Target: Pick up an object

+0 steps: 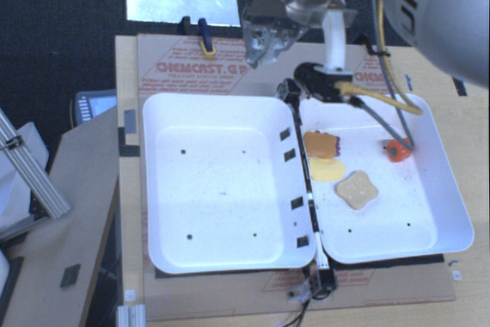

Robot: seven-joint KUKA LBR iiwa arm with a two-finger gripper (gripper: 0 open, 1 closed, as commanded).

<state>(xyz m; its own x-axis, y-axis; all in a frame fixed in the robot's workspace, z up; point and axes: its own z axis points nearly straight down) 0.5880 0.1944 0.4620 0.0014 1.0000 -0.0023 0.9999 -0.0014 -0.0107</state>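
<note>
gripper [264, 50] above bins' far edge, grip state unclear | toast [357, 189] mid right bin [440, 188]

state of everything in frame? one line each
gripper: raised above the bench behind the bins, holding nothing
left bin: nothing in it
right bin: holds four items
sandwich piece: flat, by the divider
yellow slice: flat
toast: flat
orange piece: near the cables

- Bright, even light from overhead; white bins [222, 188] near blown out, w/ slight glare.
- Shadows soft and short.
- Arm [429, 4] close to cam, blurred; bins fairly sharp.
- Overall low-res, slightly grainy.
</note>
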